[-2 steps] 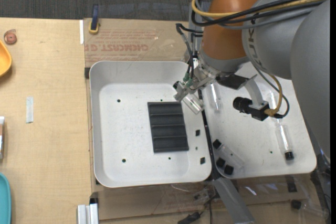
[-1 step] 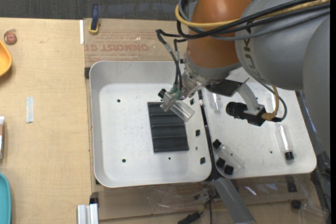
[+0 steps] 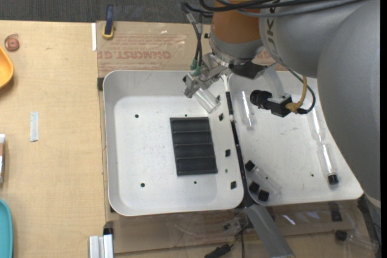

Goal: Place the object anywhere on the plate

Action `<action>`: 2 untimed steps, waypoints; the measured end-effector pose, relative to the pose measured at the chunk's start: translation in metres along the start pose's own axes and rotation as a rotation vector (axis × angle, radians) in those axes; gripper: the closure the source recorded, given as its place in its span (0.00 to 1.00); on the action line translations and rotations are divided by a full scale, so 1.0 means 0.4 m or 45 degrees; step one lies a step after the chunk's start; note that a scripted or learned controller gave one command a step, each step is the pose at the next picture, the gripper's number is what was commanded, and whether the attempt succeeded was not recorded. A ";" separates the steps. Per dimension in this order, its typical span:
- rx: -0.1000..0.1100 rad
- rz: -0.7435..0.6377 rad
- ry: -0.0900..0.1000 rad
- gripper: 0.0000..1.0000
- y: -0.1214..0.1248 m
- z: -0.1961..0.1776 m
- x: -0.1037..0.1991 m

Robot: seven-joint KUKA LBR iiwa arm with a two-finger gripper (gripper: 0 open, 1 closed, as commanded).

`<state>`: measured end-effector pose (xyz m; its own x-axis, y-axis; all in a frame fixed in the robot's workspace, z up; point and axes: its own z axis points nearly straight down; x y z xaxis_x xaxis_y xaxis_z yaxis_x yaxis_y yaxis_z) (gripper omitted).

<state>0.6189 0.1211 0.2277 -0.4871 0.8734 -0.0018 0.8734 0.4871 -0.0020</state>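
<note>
A black ribbed plate (image 3: 193, 145) lies flat in the middle of the left bin (image 3: 121, 130). My gripper (image 3: 202, 92) hangs over the back right corner of that bin, just beyond the plate's far edge and close to the divider between the bins. A pale translucent piece (image 3: 209, 103) shows at its tip; I cannot tell whether it is a held thing or part of the gripper. In the right bin (image 3: 290, 187) lie a clear tube (image 3: 247, 109), a longer clear tube with a black cap (image 3: 322, 148) and a clear piece with black ends (image 3: 260, 185).
The big grey arm (image 3: 338, 45) covers the right bin's back and right side. A black plug on a cable (image 3: 269, 100) hangs from the arm over the right bin. Cardboard (image 3: 145, 48) lies behind the left bin. The wooden bench (image 3: 48, 130) extends left, with an orange item (image 3: 3, 68) at its edge.
</note>
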 end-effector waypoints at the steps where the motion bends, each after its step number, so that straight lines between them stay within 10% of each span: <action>1: -0.001 -0.278 0.000 1.00 0.117 0.031 0.140; 2: 0.001 -0.342 0.001 1.00 0.039 0.108 0.213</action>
<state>0.5908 0.2032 0.1843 -0.7014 0.7128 0.0000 0.7128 0.7014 -0.0027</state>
